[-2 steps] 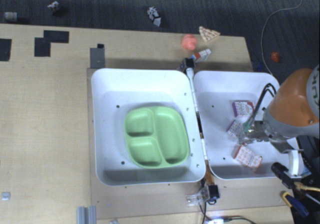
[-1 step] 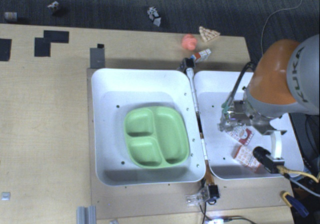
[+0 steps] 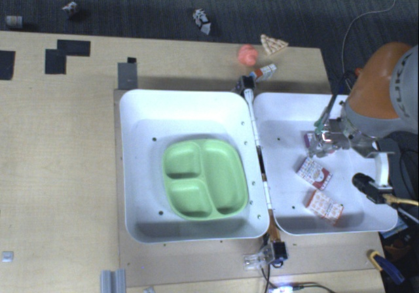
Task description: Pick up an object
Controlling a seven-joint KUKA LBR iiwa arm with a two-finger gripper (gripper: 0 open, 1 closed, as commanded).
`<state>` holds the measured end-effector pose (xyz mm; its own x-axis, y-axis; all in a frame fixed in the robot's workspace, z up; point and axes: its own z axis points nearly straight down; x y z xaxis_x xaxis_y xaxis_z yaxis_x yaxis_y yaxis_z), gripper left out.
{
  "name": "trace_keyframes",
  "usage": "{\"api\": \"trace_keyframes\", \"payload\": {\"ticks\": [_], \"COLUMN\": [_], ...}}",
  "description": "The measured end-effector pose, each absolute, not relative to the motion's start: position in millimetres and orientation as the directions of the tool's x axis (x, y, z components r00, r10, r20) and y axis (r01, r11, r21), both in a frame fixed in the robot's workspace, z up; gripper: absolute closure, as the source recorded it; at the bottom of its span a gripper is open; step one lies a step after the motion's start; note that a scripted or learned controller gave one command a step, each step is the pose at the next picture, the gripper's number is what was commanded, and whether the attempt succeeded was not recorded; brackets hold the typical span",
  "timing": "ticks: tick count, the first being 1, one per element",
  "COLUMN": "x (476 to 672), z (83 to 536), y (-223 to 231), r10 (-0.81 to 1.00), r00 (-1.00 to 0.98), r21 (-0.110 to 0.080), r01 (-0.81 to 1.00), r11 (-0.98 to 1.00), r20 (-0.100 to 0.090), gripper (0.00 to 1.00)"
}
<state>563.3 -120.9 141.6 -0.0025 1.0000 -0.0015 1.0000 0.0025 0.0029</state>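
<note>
The two-finger gripper [image 3: 321, 143] is seen low over the right shallow white bin [image 3: 288, 121], above that bin's upper middle. How far the jaws stand apart cannot be told, and nothing is visibly held between them. A small red-and-white printed packet [image 3: 313, 173] lies flat just below the gripper, its long axis running diagonally from upper left to lower right. A second, similar packet [image 3: 324, 206] lies nearer the front wall. A green divided plastic tray [image 3: 204, 178] is set in the left white bin [image 3: 141, 154] on the tabletop [image 3: 59, 174].

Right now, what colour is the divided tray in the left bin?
Light green, seen in the camera view.
</note>
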Motion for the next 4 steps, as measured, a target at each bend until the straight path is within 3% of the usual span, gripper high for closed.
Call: {"api": "trace_keyframes", "payload": {"ticks": [1, 2, 3, 4], "x": [612.9, 613.0, 589.5, 592.4], "z": [103, 102, 90, 103], "y": [-207, -206, -140, -139], "r10": [1.0, 1.0, 1.0, 1.0], "r00": [-0.003, -0.004, -0.003, -0.008], "r21": [0.007, 0.006, 0.015, 0.023], "r01": [1.0, 1.0, 1.0, 1.0], "r11": [0.003, 0.004, 0.004, 0.008], "r20": [-0.003, -0.002, -0.003, -0.003], "gripper": [1.0, 0.0, 0.0, 1.0]}}
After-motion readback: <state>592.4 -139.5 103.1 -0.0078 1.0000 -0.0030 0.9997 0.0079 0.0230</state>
